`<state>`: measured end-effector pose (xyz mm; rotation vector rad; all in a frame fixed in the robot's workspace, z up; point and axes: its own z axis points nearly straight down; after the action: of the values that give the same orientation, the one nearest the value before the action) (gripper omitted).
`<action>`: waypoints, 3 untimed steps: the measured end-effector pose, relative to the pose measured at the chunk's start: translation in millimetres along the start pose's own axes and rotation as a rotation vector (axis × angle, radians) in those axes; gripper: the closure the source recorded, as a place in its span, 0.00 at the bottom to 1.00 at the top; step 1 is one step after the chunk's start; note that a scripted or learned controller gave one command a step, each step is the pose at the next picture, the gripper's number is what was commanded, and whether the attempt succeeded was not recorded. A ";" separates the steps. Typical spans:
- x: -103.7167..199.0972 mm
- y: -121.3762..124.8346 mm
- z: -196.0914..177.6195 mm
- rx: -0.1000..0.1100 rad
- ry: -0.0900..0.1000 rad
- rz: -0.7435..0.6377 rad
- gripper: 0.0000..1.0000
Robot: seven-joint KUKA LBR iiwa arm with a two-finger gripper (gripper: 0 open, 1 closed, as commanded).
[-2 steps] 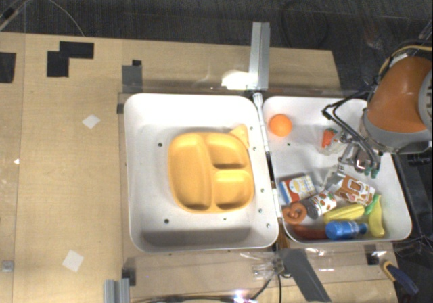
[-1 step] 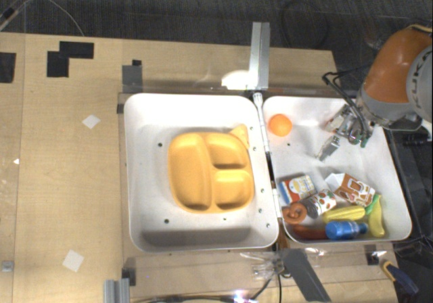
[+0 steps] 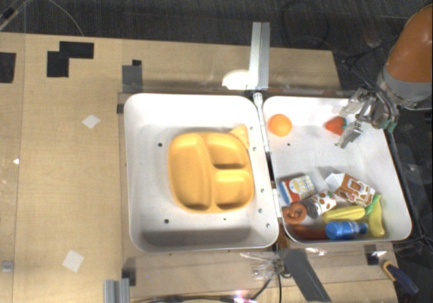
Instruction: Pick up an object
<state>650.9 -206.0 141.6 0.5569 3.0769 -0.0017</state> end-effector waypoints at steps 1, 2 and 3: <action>61.8 1.4 52.0 0.000 0.003 0.251 0.00; 67.6 -24.1 52.1 0.001 0.004 0.509 0.00; 11.7 -3.1 52.8 0.001 0.003 0.342 0.00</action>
<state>639.6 -205.0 88.6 1.0732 2.9400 0.0013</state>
